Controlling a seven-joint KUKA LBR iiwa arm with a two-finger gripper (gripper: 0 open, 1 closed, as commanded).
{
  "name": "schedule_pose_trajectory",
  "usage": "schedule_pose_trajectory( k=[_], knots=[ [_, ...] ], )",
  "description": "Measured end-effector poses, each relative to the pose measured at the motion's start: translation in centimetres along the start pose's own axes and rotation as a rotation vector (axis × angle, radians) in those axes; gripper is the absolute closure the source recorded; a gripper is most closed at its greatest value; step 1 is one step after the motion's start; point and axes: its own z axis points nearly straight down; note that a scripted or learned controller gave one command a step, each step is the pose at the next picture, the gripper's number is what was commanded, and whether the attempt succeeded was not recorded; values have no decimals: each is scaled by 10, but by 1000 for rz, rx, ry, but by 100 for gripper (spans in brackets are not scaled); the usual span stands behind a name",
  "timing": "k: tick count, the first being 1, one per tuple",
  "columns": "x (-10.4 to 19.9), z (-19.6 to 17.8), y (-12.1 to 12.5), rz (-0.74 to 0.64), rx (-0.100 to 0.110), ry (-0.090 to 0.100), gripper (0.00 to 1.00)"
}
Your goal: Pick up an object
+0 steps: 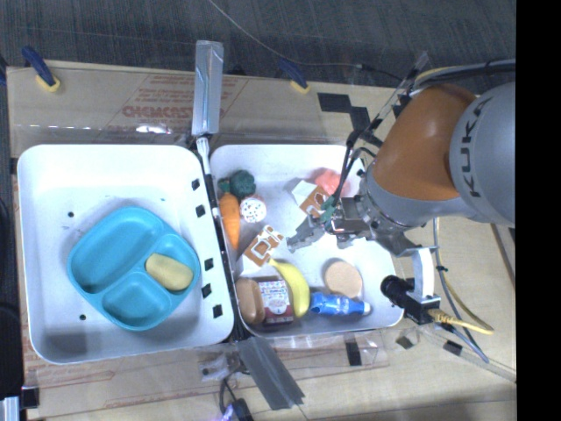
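Right bin (pixel 263 160) crowded: banana (pixel 294 286), carrot (pixel 230 220), jar (pixel 274 301), blue packet (pixel 337 305), small wrapped snack (pixel 262 246). Left bin (pixel 35 235) carrying blue plate (pixel 101 257). Hand (pixel 307 232) low over right bin's centre, apparently parted, nothing between fingers; view poor. Approach step. Next: descend squarely, close on snack just left.

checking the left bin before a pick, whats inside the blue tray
A yellowish potato-like object lies in the blue tray, in the compartment on its right side. The other compartments show bare blue plastic. Whatever is beneath the object is covered.
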Motion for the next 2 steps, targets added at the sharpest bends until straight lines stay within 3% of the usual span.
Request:
schedule_pose_trajectory(
  k=[1, 2],
  knots=[
    [20, 19, -13, 35, 1, 0, 0],
    [19, 123, -10, -167, -11, -3, 0]
  ],
)
